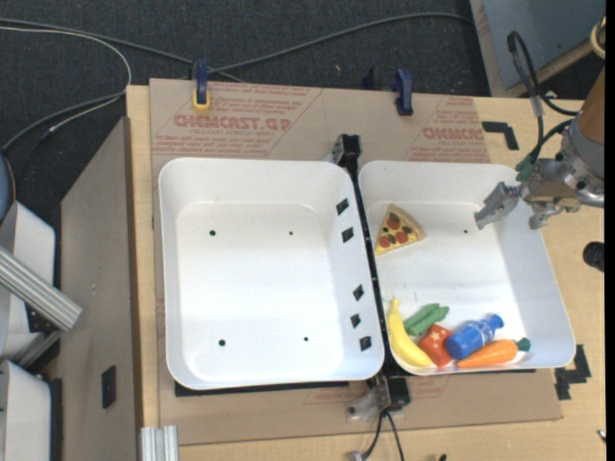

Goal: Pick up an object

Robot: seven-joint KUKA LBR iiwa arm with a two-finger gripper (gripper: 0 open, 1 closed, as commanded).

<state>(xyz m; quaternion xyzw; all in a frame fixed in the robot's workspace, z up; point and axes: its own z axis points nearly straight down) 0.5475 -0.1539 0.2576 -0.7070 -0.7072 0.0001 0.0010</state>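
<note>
Now the gripper (516, 206) is hovering with fingers spread wide, gripping nothing, over the right bin (538, 257), right of the pizza slice (398, 230); other toys are crowding the bin's near edge.

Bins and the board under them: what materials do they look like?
Bins: likely thin moulded plastic, smooth semi-gloss white, with rounded corners and a soft sheen. Board: looks like brown corrugated cardboard, matte, printed with red lettering and clamped at its far edge.
</note>
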